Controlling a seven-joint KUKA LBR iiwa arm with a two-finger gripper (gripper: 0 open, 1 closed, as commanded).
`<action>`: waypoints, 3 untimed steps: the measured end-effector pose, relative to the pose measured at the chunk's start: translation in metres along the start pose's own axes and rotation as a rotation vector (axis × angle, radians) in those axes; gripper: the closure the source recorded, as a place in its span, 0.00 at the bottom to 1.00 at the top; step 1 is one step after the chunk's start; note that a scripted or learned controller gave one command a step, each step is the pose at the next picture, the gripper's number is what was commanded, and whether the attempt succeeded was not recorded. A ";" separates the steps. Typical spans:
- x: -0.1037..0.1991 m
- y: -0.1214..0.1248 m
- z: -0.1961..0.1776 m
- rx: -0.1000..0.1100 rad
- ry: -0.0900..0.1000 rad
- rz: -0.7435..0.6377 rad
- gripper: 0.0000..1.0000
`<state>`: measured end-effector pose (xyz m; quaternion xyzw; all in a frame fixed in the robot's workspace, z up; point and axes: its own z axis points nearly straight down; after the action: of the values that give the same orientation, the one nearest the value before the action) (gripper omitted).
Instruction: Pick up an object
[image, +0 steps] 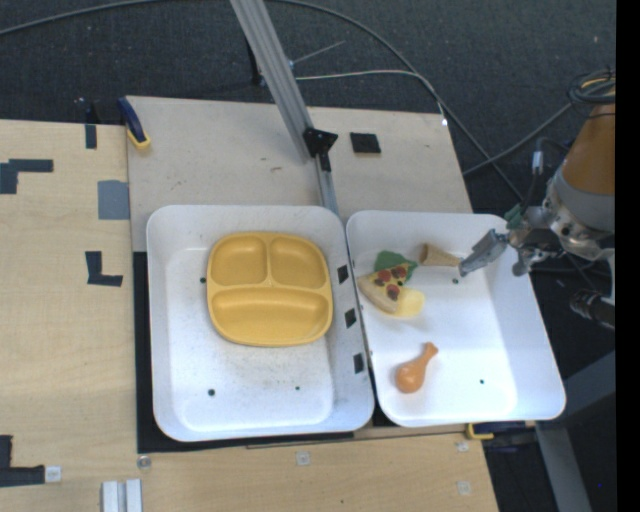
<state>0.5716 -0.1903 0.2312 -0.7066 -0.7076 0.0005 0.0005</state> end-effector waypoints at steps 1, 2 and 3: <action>-0.004 -0.007 0.061 0.006 0.001 0.001 0.00; -0.007 -0.017 0.120 0.005 0.001 0.001 0.00; -0.008 -0.016 0.146 -0.002 -0.002 0.000 0.00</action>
<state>0.5554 -0.1979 0.0856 -0.7067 -0.7075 0.0005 -0.0009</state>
